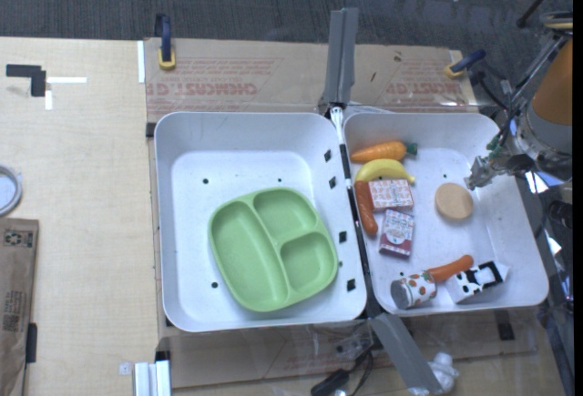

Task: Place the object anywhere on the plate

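- Pale wood bench top carries your two white bins side by side, with brown cardboard under their far edges.
- Your gripper hangs over the right bin near its right wall — whether it is clenched or released you cannot tell at this size, and nothing shows between its tips.
- Just left of it lies a round tan disc, close to the tips but apart from them.
- Further left you see an orange carrot, a banana, a reddish sausage and two small printed cartons.
- Along the near edge sit a small can, a second carrot and a black-and-white toy.
- Your green plate — three compartments, nothing on it — lies in the left bin, well apart from the gripper.
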`<state>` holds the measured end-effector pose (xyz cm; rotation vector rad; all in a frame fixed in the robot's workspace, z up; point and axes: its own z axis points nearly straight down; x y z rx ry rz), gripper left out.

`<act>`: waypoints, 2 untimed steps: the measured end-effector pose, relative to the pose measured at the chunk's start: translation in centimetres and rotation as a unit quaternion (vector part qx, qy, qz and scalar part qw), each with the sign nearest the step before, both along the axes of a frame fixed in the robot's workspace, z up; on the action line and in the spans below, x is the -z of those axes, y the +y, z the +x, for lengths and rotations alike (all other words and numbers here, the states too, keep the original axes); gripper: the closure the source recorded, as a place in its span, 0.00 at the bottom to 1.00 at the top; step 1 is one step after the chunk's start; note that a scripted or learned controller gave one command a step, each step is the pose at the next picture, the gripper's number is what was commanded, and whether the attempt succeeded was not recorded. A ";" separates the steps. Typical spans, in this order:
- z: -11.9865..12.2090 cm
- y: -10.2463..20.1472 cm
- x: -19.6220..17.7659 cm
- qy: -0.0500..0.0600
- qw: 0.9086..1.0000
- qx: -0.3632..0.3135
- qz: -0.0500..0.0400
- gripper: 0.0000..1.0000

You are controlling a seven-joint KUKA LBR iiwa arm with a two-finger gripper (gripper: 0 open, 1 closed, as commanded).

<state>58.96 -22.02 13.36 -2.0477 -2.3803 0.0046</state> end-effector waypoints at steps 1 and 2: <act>4.5 5.7 -3.8 -0.001 1.000 0.013 0.000 1.00; 7.0 2.3 -7.0 -0.003 0.981 -0.194 -0.001 1.00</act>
